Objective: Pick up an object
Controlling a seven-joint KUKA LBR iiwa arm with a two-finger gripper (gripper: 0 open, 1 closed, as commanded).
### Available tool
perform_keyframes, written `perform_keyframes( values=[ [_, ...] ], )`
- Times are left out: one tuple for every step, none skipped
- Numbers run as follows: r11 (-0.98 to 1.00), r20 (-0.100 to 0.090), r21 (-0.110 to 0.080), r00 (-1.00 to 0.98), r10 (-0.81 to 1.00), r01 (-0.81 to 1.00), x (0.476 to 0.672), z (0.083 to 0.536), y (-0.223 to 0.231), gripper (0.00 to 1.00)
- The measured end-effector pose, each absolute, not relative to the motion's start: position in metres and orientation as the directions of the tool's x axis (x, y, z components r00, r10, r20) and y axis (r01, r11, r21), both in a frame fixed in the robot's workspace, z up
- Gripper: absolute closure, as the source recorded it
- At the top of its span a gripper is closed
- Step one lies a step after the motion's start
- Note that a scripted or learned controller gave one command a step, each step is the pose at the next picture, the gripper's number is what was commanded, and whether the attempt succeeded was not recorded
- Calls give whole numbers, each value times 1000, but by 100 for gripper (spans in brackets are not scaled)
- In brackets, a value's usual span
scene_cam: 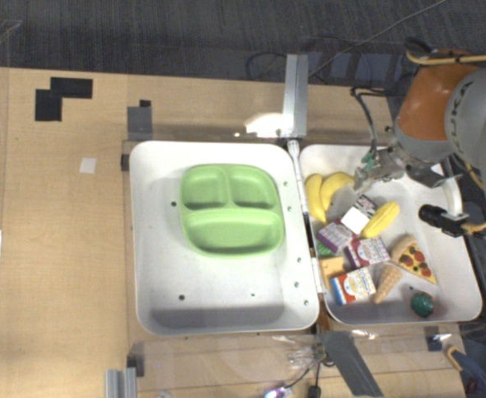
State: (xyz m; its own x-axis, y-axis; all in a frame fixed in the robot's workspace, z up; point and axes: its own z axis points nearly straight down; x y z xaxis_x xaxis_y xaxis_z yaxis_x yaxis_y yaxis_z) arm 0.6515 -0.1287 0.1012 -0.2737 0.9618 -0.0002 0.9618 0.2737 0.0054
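The right bin holds a heap of toy food. Two yellow bananas lie at its back left. A yellow corn cob lies beside a small white box. Purple cartons sit mid-bin, with a red and white carton in front of them. An ice cream cone, a pizza slice and a dark green ball lie toward the front right. My gripper hangs low over the back of this bin, just right of the bananas and above the white box. Nothing shows in its grasp.
The left bin carries a green divided plate near its middle. A metal post rises behind the wall between the two bins. The grey arm with its orange band enters from the upper right.
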Motion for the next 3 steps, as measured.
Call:
perform_keyframes(
  values=[
    [274, 0, 5, -274, 962, 962, 651, 101, -129, 0],
    [225, -3, 16, -225, 974, 974, 615, 90, -136, 0],
    [143, 0, 1, -143, 990, 990, 648, 118, -137, 0]
  ],
)
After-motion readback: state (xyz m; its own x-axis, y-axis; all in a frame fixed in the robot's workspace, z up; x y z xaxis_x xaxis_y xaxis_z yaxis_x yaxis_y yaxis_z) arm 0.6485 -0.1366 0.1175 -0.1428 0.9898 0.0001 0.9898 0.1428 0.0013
